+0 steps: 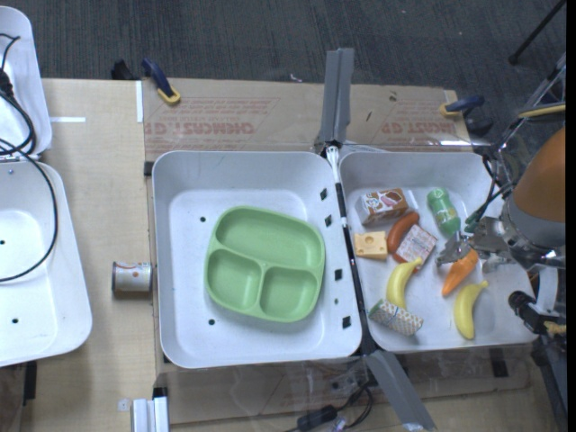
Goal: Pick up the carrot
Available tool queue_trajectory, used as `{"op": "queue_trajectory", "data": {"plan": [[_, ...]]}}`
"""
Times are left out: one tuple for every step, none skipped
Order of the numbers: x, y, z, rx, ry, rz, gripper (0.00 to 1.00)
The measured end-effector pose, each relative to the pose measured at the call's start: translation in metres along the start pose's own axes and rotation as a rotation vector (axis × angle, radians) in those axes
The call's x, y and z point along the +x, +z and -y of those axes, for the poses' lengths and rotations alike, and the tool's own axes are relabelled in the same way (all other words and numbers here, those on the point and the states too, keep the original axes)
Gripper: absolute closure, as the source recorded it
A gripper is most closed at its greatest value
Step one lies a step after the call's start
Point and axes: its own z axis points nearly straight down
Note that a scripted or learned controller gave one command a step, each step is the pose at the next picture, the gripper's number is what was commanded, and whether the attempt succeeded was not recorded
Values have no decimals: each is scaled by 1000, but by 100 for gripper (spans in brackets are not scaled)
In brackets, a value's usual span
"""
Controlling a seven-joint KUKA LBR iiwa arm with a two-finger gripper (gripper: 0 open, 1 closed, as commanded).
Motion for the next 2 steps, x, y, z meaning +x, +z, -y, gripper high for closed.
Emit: {"op": "queue_trajectory", "data": {"plan": [[-1, -9, 0, 1, 4, 1, 100], [46, -145, 11, 0, -312, 4, 100]]}}
